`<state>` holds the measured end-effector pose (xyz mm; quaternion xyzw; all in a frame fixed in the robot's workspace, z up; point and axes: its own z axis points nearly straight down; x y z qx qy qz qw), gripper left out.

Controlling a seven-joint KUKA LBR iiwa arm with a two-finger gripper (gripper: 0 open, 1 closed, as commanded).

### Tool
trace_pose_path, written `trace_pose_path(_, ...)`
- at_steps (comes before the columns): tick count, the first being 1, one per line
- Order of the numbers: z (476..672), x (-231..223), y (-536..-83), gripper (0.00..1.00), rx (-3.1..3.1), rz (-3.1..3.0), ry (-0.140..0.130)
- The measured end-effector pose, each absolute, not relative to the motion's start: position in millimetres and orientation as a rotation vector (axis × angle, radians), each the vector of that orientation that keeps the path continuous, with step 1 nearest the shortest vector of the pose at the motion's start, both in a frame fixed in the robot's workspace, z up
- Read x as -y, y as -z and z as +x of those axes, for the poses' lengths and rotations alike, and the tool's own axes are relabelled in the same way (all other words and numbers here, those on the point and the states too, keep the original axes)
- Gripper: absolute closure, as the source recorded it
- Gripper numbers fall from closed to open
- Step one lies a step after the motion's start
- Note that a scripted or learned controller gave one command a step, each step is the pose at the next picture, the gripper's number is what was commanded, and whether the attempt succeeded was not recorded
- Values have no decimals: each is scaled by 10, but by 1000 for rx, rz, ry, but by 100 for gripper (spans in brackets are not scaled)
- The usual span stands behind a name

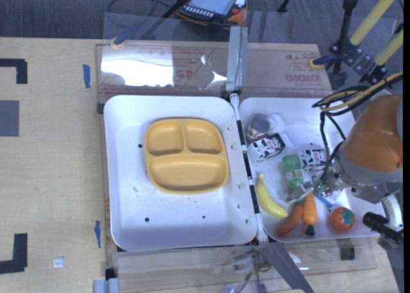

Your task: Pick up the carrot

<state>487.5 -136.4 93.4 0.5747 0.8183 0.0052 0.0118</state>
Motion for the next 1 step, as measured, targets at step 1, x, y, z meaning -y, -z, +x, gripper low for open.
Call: trace_pose_path(1, 4795, 1686, -1334, 0, -2202, 2236, 0)
